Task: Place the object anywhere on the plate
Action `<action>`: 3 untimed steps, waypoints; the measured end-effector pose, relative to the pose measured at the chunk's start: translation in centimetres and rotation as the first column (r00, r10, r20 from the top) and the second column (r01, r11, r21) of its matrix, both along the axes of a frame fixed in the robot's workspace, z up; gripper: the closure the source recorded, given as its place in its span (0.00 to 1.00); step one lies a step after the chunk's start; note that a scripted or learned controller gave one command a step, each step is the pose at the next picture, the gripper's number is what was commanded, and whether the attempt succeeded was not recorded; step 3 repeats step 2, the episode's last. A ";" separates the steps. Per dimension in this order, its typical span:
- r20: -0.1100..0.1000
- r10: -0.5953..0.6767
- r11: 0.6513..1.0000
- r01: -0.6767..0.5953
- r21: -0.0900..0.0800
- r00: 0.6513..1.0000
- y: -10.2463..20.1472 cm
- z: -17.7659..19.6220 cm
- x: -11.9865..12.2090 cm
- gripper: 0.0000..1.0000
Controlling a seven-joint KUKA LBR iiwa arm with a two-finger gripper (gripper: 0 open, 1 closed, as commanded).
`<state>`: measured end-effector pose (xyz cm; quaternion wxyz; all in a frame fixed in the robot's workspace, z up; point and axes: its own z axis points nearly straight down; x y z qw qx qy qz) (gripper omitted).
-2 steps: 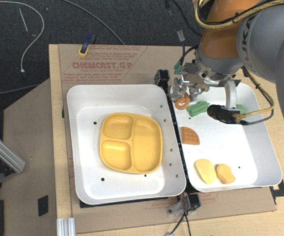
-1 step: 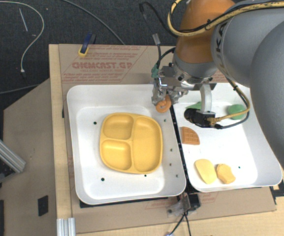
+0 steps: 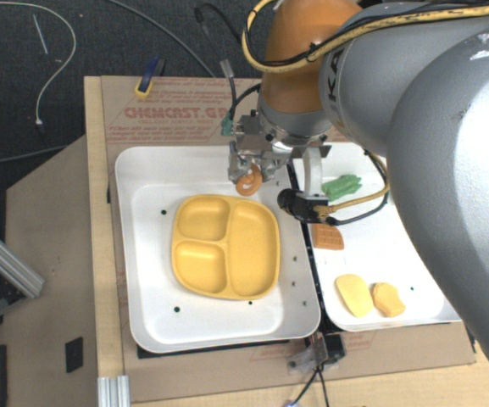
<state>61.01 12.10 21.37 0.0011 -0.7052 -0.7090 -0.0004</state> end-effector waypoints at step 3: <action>0.000 -0.004 1.000 0.004 -0.001 1.000 5.3 0.1 -0.6 0.00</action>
